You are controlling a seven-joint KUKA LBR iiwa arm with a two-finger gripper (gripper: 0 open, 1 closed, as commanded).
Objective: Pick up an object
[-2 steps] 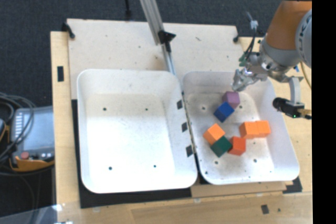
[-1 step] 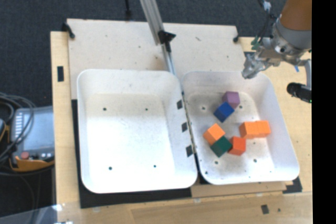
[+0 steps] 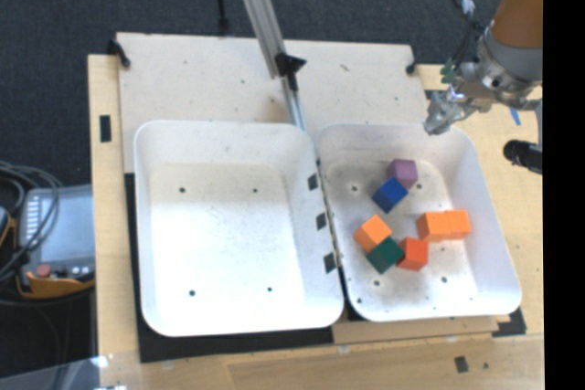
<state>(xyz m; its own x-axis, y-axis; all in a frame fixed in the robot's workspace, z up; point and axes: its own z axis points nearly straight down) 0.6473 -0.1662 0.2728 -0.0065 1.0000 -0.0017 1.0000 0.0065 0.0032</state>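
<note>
- Bins of shallow white plastic sit side by side on a pale wooden bench, the left bin showing only dark specks on its floor, the right bin holding a cluster of small blocks.
- Grey robot arm with an orange band reaches in from the right, its pincer poised over the far right corner of the right bin, above the rim.
- Whether the pincer is released or clenched cannot be told from this angle; nothing is seen between its tips.
- A small purple cube lies nearest the pincer, yet apart from it, toward the back of the right bin.
- A blue cube sits just in front of the purple one, touching it or nearly so.
- An orange cube lies near the bin's middle, with a dark green cube pressed against its near side.
- A red-orange block rests against the green cube's right side.
- An orange rectangular block lies just to the right of that group, close beside the red-orange block.
- A slanted aluminium rail rises from the gap between the bins at the back of the bench.
- A grey handheld control unit with cables rests on the dark carpet to the left of the bench.
</note>
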